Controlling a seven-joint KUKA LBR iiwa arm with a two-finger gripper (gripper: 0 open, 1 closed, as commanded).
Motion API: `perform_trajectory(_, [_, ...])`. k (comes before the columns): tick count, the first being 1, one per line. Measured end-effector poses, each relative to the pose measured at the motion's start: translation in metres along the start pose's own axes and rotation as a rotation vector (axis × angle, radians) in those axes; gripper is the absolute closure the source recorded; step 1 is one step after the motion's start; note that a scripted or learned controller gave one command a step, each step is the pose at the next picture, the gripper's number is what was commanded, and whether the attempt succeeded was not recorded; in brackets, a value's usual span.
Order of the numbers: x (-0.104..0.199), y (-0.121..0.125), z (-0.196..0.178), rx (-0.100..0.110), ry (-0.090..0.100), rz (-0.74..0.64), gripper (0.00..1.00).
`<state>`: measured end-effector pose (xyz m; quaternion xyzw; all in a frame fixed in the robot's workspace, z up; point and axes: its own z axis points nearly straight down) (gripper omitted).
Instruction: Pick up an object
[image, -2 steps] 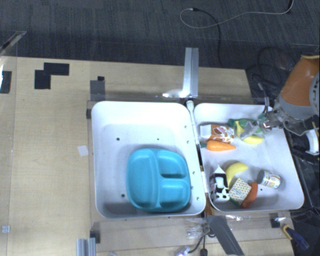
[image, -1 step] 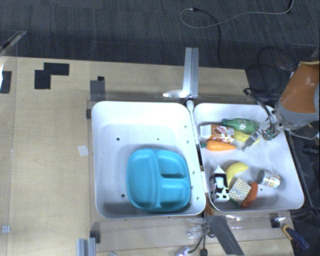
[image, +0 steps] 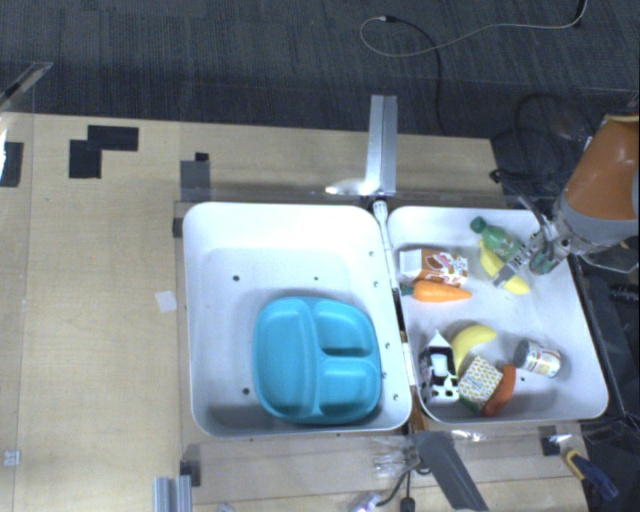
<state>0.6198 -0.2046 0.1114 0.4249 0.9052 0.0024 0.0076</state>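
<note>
- Here the gripper (image: 527, 258) hangs low in the right bin (image: 585, 330), at its far end, among a green bottle (image: 496, 235) and a yellow piece (image: 515, 284).
- Whether its fingers are released or clenched, I cannot tell.
- A blue divided tray (image: 315, 360) lies in the left bin (image: 215, 300).

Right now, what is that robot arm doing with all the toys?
The robot arm's gripper is reaching into the right bin, down by a green bottle and a yellow toy. I can't tell if it has grabbed anything yet. An orange carrot, a small can and other toys lie around that bin. The left bin holds a blue divided plate.
</note>
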Motion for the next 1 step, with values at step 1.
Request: perform_trajectory(1, [0.0878,0.0440,-0.0834,0.004,0.005,-0.016,1.00])
